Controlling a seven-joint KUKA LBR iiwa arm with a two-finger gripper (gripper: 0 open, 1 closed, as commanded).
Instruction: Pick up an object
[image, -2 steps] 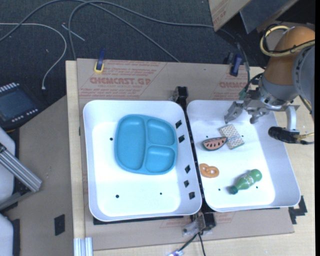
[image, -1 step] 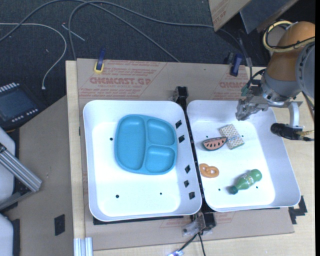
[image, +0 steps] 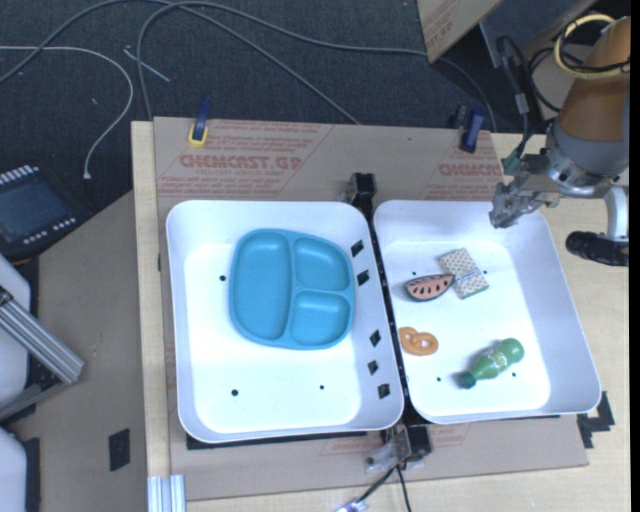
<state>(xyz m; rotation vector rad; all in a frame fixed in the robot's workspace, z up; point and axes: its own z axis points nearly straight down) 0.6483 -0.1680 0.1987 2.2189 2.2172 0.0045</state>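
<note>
Blue divided plate (image: 291, 290) alone in left bin (image: 200, 390); clamps (image: 200, 131) behind.

In the right bin lie a watermelon slice (image: 429, 288) touching a patterned packet (image: 464, 273), a pretzel (image: 419, 342), and a green bottle (image: 491, 363) (on its side).

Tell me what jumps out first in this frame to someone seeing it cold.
The blue divided plate dominates the left bin. In the right bin, four small things cluster: a watermelon slice, a patterned packet, a pretzel and a green bottle. The gripper hangs over that bin's far right corner.
</note>
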